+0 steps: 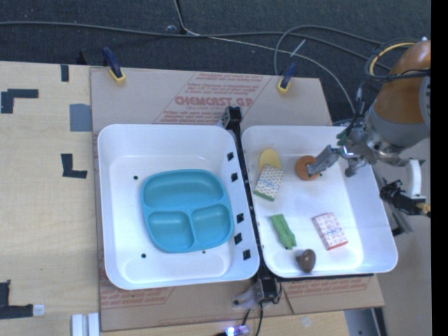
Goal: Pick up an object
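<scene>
Jaws (pixel 323 161) reach into the right bin (pixel 371 208) at about one o'clock, just beside the orange ball (pixel 305 167), though I cannot tell whether they grip it, with the blue tray (pixel 186 210) in the left bin (pixel 119 187).

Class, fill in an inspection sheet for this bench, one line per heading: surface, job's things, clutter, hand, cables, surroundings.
Surface: two white bins side by side, left bin, right bin, on cardboard.
Job's things: in the right bin, an orange ball, yellow piece, patterned packet, green piece, red-and-white box, brown lump.
Clutter: blue divided tray in the left bin.
Hand: hand beside the orange ball; grip cannot be judged.
Cables: black cables behind the bench.
Surroundings: two clamps, dark floor.
</scene>
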You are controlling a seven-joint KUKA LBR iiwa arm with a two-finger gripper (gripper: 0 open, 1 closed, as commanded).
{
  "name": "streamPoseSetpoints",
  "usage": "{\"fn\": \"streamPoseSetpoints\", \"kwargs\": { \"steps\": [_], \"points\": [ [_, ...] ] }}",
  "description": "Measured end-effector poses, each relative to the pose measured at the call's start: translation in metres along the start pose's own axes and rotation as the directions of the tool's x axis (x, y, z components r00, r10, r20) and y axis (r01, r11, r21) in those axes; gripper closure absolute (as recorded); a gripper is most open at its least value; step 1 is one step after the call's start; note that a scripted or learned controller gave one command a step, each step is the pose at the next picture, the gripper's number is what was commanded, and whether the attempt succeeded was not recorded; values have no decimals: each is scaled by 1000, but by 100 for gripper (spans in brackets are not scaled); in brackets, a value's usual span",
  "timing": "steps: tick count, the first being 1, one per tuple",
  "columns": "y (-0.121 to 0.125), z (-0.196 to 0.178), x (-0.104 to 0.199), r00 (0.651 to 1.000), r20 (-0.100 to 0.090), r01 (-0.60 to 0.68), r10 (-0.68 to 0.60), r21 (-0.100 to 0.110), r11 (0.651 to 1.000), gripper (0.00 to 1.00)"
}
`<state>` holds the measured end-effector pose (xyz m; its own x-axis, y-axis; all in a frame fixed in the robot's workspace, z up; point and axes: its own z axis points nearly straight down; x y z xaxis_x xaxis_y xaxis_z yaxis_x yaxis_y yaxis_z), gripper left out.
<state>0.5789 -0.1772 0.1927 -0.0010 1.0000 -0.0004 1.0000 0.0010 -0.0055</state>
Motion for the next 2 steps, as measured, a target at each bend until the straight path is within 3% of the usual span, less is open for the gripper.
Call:
{"fn": "streamPoseSetpoints", "kwargs": {
  "steps": [2],
  "points": [
    [0, 110, 1, 1000, 2, 1, -1, -6, 1000, 0]
  ]
}}
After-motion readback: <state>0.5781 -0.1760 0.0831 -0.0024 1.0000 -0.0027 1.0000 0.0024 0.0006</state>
